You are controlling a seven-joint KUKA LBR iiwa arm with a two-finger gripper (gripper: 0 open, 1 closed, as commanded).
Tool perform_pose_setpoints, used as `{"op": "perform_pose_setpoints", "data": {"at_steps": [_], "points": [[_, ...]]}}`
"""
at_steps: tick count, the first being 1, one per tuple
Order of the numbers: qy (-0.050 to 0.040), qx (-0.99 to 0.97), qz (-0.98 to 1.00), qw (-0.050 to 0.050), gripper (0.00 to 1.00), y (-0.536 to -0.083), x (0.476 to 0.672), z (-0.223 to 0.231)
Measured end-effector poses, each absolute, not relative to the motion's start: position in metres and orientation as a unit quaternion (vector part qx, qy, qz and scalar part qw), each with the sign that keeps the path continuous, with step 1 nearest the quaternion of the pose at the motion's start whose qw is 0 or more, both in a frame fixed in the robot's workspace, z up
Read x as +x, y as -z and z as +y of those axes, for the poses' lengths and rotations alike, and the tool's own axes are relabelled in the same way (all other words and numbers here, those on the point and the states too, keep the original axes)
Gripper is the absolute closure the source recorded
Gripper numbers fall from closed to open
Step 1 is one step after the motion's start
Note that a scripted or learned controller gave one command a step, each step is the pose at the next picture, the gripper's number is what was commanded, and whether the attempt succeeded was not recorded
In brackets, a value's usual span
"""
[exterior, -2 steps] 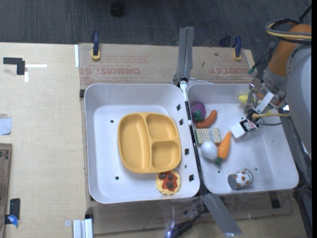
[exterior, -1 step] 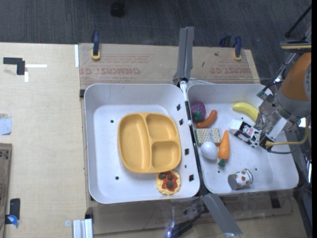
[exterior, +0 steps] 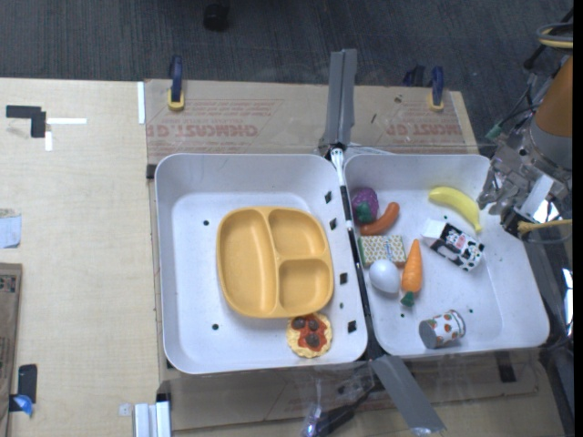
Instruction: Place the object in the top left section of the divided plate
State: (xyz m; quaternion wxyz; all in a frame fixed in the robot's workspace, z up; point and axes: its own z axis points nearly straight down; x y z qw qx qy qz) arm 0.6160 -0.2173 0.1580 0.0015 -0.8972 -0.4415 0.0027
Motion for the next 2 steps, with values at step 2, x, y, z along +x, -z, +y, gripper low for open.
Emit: {"op": "perform_pose_setpoints", "data": {"at_steps": [2], "points": [[-0.0037, -0.908, -0.419, 0.002, 1.00, -0.087, 0.529, -0.181]]}}
